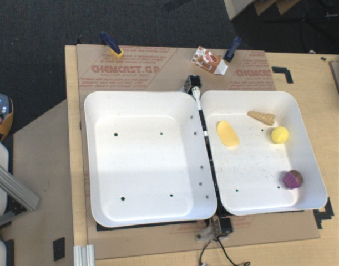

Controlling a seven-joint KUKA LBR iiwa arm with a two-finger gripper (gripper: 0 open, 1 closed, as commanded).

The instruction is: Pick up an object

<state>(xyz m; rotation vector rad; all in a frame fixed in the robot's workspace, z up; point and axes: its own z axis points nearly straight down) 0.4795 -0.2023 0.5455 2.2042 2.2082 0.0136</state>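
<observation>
Left bin (102,148) sits bare on the surface (158,60), likely the drop side. Right bin (310,165) carries the candidates, spread well apart so each leaves grasping room: a yellow oval piece (228,133) near the divider, a tan cone (262,117) at the far side, a yellow ball (279,134) just beside it, a purple lump (292,179) near-right. State of the tool: cannot tell.
</observation>
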